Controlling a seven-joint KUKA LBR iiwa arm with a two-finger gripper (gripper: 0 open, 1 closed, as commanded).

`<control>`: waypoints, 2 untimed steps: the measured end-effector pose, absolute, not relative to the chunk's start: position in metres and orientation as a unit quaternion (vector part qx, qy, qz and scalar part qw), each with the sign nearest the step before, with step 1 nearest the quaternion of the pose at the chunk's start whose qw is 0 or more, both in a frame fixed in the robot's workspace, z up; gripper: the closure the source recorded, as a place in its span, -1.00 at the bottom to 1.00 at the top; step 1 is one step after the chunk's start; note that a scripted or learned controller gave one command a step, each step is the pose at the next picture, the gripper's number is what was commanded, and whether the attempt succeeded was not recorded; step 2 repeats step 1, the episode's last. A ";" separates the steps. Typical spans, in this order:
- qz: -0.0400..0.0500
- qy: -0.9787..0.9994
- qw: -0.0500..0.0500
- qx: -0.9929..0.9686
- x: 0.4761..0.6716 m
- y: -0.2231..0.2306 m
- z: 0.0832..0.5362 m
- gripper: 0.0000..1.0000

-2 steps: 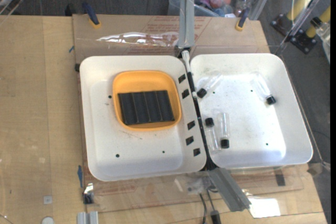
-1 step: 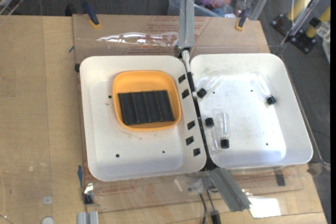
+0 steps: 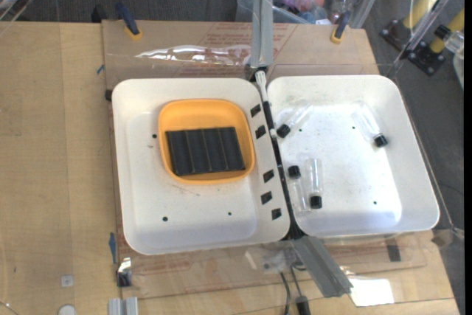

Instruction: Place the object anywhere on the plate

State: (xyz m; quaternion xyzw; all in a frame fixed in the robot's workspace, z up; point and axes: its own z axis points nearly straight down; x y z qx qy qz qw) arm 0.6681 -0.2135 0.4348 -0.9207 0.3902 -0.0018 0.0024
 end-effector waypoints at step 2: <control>-0.002 0.377 0.002 -0.926 0.668 -0.215 0.435 1.00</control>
